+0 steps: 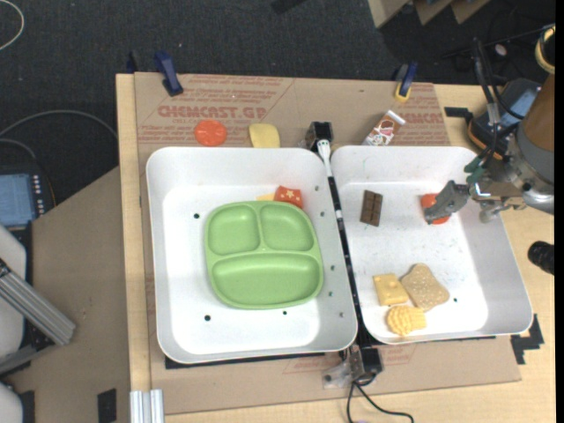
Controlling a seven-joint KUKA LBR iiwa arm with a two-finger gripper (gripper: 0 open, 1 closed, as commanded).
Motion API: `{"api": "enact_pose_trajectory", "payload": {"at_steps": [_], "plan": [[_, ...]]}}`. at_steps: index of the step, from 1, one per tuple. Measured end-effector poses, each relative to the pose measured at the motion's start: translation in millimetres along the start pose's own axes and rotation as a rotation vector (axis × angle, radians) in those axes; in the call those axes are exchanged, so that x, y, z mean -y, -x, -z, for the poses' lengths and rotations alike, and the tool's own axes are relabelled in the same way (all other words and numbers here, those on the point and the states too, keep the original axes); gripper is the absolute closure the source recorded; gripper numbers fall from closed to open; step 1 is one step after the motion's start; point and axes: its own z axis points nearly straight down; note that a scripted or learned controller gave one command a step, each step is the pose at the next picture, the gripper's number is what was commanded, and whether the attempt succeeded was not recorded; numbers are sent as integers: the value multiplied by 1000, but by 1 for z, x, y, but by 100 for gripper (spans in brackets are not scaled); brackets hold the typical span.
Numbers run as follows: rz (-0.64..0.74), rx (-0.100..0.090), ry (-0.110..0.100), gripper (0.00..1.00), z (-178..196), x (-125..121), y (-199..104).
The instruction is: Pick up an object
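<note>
Claw (443,203) hangs at the red-orange piece (434,211) in the right bin (493,280); finger state indeterminate. Recommend centring over it before closing.

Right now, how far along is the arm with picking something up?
Nothing looks lifted yet. The pincer is down in the right bin, right at the small red-orange item; a firm hold can't be confirmed. The brown chocolate bar, the crackers and the waffle cookie lie untouched. Left: secure a grasp and raise it.
</note>
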Motion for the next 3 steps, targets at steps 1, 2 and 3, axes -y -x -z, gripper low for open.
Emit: {"api": "enact_pose_trajectory", "payload": {"at_steps": [1, 2, 3], "plan": [[-2, 2, -4, 0, -87, -64, 43], [-2, 4, 2, 0, -131, -95, 88], [2, -1, -4, 0, -192, -107, 84]]}}
